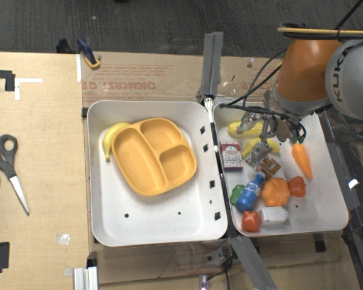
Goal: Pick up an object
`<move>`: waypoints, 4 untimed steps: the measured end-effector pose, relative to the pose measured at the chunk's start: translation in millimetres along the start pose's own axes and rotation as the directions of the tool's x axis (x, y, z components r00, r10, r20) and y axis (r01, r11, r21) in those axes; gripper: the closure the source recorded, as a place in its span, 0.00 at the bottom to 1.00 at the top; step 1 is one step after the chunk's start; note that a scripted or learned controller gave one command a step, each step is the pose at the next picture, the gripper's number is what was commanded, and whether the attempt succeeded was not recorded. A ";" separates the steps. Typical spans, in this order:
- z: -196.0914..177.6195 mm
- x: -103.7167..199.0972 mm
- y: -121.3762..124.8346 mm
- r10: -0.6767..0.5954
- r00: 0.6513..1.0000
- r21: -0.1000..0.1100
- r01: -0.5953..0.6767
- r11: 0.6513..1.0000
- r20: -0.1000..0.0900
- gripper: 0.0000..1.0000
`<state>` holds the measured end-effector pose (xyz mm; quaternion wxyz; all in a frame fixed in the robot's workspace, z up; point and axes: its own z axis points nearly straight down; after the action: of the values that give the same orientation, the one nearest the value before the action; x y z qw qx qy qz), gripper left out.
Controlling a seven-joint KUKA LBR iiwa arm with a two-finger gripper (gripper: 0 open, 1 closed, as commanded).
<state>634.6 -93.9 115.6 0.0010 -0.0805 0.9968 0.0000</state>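
End effector over right bin
Finger spread: cannot tell. Positioned above yellow toy, beside toy carrot; grasp unconfirmed.

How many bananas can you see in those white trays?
2: one yellow banana beside the divided orange plate in the left tray, another under the robot's hand in the right tray; more may be hidden.

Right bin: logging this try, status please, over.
Hand low over right bin, nothing seen held. Carrot, orange piece, blue bottle lying loose. Toys crowded close.
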 end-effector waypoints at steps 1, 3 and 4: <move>21.5 24.6 -22.8 0.014 1.000 0.002 -0.014 1.000 0.003 0.00; 10.4 21.5 -50.2 -0.039 0.999 0.005 0.039 0.999 0.010 1.00; 21.4 -9.0 -108.2 -0.413 0.911 0.003 0.413 0.911 0.006 1.00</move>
<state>660.9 -199.2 94.3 0.0041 -0.2891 0.9573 -0.0007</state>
